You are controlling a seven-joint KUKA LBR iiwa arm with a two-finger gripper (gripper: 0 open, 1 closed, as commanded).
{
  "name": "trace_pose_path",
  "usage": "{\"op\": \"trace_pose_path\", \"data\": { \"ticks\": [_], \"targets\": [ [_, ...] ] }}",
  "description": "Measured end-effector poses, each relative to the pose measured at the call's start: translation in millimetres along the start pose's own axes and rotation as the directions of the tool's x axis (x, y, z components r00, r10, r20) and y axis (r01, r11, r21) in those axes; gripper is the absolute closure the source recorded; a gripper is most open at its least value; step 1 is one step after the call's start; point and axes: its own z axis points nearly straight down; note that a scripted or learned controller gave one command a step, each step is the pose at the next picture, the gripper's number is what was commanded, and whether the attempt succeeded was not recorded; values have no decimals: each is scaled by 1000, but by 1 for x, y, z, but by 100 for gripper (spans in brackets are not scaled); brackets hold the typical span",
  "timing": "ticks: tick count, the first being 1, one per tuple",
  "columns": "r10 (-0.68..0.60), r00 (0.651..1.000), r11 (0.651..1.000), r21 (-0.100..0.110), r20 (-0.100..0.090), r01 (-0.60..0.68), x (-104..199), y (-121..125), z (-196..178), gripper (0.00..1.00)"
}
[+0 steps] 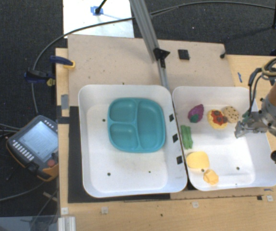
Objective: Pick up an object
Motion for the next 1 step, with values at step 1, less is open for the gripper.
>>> {"op": "trace_pose_path", "data": {
  "ticks": [1],
  "targets": [
    [1,1000,1000,0,0,-1,-5,-4,-47,100]
  ]
}}
